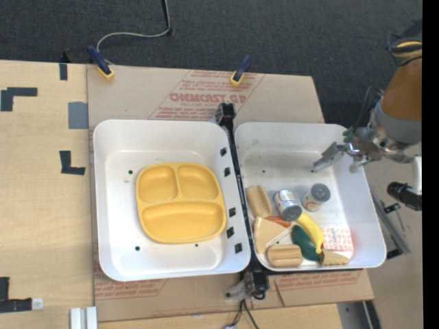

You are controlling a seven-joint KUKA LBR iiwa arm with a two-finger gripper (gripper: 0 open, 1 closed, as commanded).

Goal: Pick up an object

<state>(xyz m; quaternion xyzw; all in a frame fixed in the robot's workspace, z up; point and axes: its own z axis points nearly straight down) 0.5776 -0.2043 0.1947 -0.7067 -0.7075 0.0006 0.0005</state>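
Gripper [328, 158] is hovering at the right bin's [274, 134] upper right, fingers spread, gripping nothing. Nearest candidate, a small can [316, 196], is lying just below the fingertips toward the frame's bottom.

The arm [403, 98] comes in from the right edge of the view, its orange band uppermost and the grey wrist [384, 139] below it, bent toward the left. The gripper [329, 157] sticks out from the wrist, pointing left and a little downward in the picture. One slim grey finger [328, 157] shows clearly, slanting down-left; whether the fingers stand apart or closed cannot be made out. Nothing is seen between them.
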